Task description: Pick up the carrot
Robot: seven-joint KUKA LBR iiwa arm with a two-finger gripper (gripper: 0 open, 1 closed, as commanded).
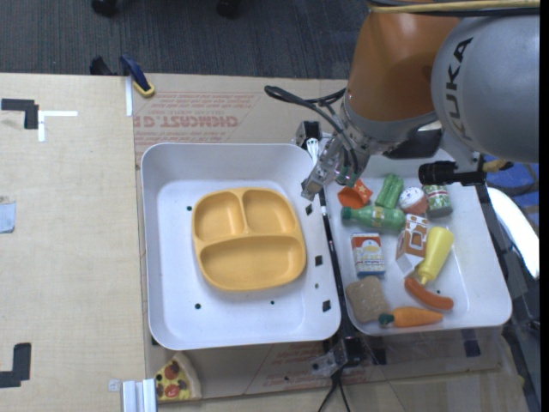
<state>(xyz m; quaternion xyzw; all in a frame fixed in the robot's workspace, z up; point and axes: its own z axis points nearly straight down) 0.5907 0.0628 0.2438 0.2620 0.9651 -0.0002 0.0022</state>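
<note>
The carrot [417,318], orange with a green stub at its left end, lies flat along the front edge of the right bin [491,312]. My gripper [328,168] hangs over the back left corner of that bin, near the wall shared with the left bin, well behind and left of the carrot. Nothing of the carrot is near it. A small orange-red toy [353,196] sits just to the gripper's right.
Around the carrot lie a brown bread slice [367,299], a red sausage [428,295], a yellow bottle [433,255], a small carton [367,254], a green bottle [376,217] and a jar [437,200]. The left bin [163,307] holds a yellow divided plate [249,237].
</note>
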